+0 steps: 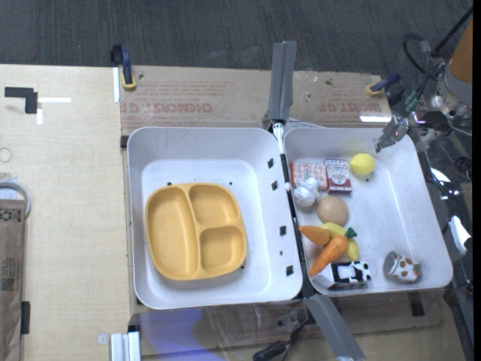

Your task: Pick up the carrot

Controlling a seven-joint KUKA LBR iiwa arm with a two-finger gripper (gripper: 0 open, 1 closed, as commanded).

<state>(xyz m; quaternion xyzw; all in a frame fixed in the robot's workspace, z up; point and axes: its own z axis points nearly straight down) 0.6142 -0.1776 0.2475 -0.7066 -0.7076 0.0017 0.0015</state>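
The pale wooden desk (68,224) carries two shallow white bins side by side. The left bin (143,164) holds a yellow divided plate (197,230) with three compartments, set toward the bin's left half. The right bin (421,224) holds the smaller things, mostly along its left side. At the upper right the arm's hand (392,132) hangs over the right bin's far right corner, well apart from the objects — whether it is spread or pressed together cannot be told at this size and angle, and nothing is seen in it.

In the right bin, a red and white packet (309,174) lies beside a small carton (338,175), with a yellow lemon (363,164) just to their right. Below them sits a brownish round potato (332,210). The carrot (328,255) lies near the bin's left wall toward the front, tilted, its green top up and to the right, touching a second orange piece (314,234) above it. A black and white toy (350,274) lies just beneath, and a patterned cup (401,267) rests on its side to the right.
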